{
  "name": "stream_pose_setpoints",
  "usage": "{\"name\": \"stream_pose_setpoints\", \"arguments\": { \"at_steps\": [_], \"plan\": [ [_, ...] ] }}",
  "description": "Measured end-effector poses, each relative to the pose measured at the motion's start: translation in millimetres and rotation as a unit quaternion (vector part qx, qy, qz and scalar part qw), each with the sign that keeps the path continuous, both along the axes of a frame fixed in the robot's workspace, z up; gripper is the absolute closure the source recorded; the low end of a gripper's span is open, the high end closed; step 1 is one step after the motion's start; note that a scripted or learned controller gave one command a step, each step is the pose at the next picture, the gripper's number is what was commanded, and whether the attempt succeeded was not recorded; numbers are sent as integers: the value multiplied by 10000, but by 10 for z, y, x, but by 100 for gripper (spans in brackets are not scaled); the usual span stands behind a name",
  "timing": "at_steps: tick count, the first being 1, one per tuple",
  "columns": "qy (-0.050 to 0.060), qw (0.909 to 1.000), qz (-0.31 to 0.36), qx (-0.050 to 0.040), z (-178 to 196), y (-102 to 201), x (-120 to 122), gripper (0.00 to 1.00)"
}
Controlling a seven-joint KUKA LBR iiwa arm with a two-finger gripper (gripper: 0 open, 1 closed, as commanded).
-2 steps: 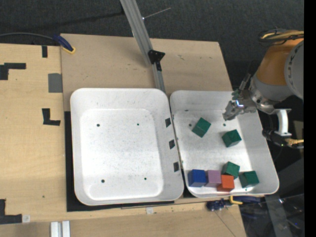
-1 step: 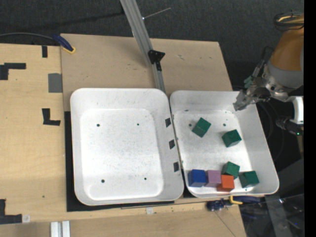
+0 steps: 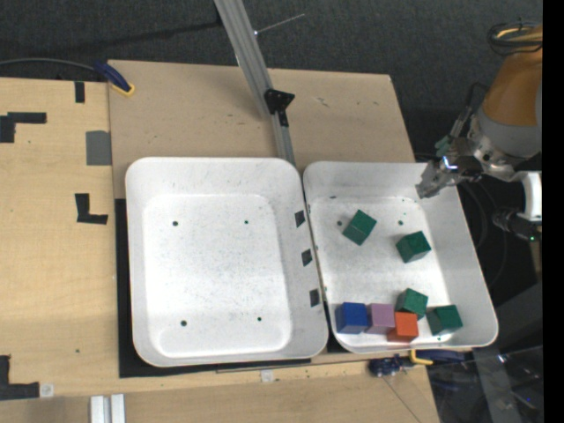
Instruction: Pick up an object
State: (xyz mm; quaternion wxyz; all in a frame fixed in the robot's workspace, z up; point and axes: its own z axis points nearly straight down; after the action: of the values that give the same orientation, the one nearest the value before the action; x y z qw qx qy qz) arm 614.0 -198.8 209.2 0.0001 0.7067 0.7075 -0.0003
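Along bin's front: square blocks (image 3: 398,315)

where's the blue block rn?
The blue block sits in the right bin, at its near-left corner, beside the pink block, leftmost in the cluster along the near wall.

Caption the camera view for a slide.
Pincer hovers over the right bin's far corner; four green blocks, blue, purple and orange ones lie inside.
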Motion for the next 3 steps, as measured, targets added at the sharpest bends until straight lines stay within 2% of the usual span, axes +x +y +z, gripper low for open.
{"name": "stream_pose_setpoints", "arguments": {
  "at_steps": [2, 3],
  "plan": [
    [6, 10000, 7, 5, -46, 1121, -107, 100],
    [0, 10000, 32, 15, 120, 1683, -185, 100]
  ]
}}
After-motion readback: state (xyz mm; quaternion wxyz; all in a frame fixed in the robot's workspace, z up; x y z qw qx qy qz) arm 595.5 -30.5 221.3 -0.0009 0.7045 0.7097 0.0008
